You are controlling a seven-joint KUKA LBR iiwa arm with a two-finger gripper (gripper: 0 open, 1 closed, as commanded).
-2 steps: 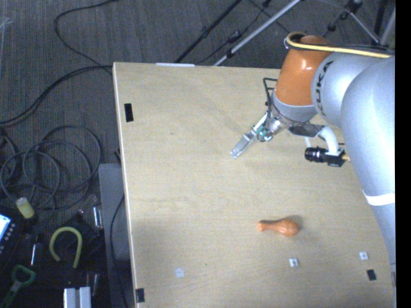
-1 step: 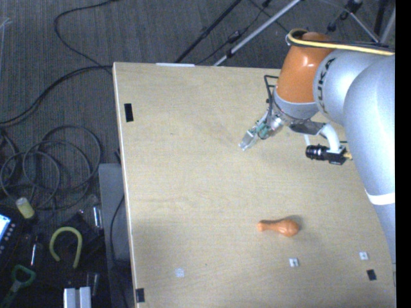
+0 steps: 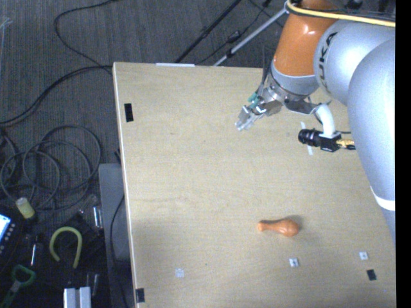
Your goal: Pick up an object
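Bench: you see a pale wooden board (image 3: pixel 192 185) spreading below and to every side of the gripper, its left edge well to the gripper's left.
Arm: the grey arm (image 3: pixel 369 88) comes in from the right of the gripper, with its orange band (image 3: pixel 298 40) just up and right of the gripper.
Floor: dark carpet (image 3: pixel 58 43) lies far to the gripper's left and above it, with black cables (image 3: pixel 51 159) looping well to the lower left.
Gripper: you find the gripper (image 3: pixel 247 117) hanging over the upper middle of the board, pointing down and left. Its pale fingertips blur together, so you cannot tell how far apart they stand. Nothing shows between them.
Object: the orange, pear-shaped thing (image 3: pixel 280 227) lies on its side on the board, well below the gripper and a little to its right, thin neck pointing left. It is well apart from the gripper.
Black fitting: a small black part (image 3: pixel 319 139) sits on the arm just to the right of the gripper and slightly lower.
Black tab: a small dark mark (image 3: pixel 128 112) sits on the board far to the gripper's left, near the board's edge.
Small marks: tiny pale and dark squares (image 3: pixel 293 262) dot the board below the orange thing, far under the gripper.
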